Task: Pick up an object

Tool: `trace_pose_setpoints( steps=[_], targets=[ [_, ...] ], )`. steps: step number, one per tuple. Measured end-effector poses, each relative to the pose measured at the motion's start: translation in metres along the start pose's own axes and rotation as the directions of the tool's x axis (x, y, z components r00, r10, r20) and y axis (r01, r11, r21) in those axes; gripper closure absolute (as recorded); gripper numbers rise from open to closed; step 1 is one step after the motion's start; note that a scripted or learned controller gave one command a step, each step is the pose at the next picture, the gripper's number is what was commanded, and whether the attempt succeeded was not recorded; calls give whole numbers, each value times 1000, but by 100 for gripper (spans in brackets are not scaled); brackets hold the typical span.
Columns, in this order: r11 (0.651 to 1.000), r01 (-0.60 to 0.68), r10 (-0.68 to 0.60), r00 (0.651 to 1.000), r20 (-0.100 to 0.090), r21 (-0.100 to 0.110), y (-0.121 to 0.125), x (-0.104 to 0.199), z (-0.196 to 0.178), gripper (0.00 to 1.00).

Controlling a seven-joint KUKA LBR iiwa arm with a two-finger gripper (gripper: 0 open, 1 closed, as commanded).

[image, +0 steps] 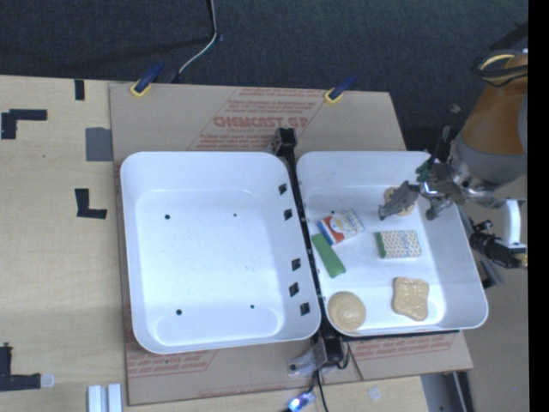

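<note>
Your claw (401, 199) sits over the upper part of the right bin (467, 316), clamped, as far as the view lets you judge, on a small tan object (395, 202) lodged between its fingers. The grip looks shallow, so a quick lift or swing could shake the piece loose and drop it back among the others. It is pale tan, lumpy and irregular, too small to name more closely. Below it lie a patterned white-and-green block (399, 244), a red-and-white packet (343, 226), a green bar (328, 255), a round beige disc (346, 310) and a tan cookie-like piece (411, 298).
</note>
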State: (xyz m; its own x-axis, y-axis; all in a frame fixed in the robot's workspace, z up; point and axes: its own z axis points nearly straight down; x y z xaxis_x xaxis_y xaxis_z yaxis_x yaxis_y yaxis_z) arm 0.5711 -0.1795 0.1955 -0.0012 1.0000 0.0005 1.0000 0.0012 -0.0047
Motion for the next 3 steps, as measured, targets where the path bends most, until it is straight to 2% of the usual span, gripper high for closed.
trace_pose_setpoints(
  steps=[1, 2, 3],
  targets=[
    [1000, 2, -2, 1000, -2, 1, 57, 19, 112, 0],
    [1000, 2, -2, 1000, 1, -5, 87, 8, 93, 0],
    [1000, 5, -5, 1000, 0, -2, 91, 77, 112, 0]
  ],
)
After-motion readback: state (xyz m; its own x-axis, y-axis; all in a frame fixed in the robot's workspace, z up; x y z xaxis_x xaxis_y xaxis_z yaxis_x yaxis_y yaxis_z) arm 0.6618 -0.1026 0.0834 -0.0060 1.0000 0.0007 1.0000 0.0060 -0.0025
